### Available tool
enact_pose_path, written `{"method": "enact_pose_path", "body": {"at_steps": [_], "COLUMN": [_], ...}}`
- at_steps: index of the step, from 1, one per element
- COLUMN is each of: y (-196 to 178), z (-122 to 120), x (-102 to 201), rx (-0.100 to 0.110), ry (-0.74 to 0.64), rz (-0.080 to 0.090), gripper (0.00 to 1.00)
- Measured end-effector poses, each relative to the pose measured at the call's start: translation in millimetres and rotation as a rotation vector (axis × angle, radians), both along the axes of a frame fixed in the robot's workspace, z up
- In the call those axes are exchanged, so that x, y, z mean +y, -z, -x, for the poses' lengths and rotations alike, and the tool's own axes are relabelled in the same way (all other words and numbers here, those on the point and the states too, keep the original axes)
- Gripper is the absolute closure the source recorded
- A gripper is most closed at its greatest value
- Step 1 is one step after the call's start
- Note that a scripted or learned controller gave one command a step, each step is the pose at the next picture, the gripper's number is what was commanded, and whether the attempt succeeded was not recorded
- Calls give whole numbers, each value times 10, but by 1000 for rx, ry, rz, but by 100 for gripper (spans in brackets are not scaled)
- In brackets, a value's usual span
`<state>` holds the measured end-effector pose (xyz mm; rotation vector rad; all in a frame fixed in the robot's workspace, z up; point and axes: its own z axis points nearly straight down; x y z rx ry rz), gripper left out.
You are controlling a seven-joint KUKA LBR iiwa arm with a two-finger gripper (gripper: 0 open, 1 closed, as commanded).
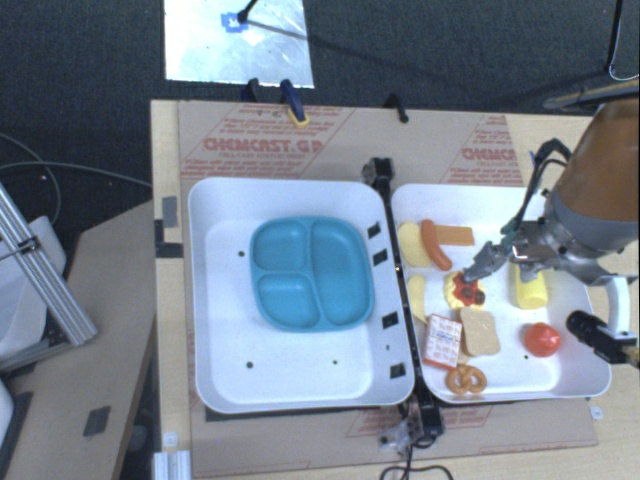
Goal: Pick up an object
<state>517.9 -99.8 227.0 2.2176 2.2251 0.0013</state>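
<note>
In the right white bin [575, 378], among the toy foods, you are seeing a small red toy piece [468, 292] lying on a pale yellow round. The grey two-finger gripper [478, 271] is hovering right over it; its opening you cannot tell.

Two white bins [215, 298], one blue plate [308, 273], perhaps nine foods [465, 333].

Hand [470, 280] low over small red toy [468, 291] in right bin [580, 368]
</note>
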Motion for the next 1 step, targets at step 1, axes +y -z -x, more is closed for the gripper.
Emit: {"method": "enact_pose_path", "body": {"at_steps": [1], "y": [-109], "z": [-10], "x": [2], "rx": [-3], "ry": [-2], "rz": [0], "gripper": [100]}}
